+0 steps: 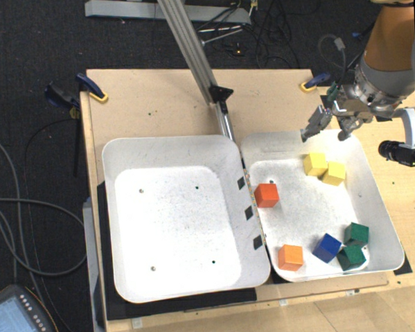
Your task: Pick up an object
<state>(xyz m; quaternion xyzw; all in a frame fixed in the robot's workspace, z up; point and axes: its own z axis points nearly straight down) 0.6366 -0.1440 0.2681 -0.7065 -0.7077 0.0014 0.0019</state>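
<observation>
Grey and orange, the arm (388, 41) reaches in over the right bin's (376, 201) far edge; we see its fingers (315, 126) spread open, holding nothing, above two yellow blocks (324, 167).

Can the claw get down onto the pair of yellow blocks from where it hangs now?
Probably yes. The claw hangs open above the right bin's far edge, and the two yellow blocks lie just below it with nothing on top of them. They touch each other, so closing on one alone may be awkward.
</observation>
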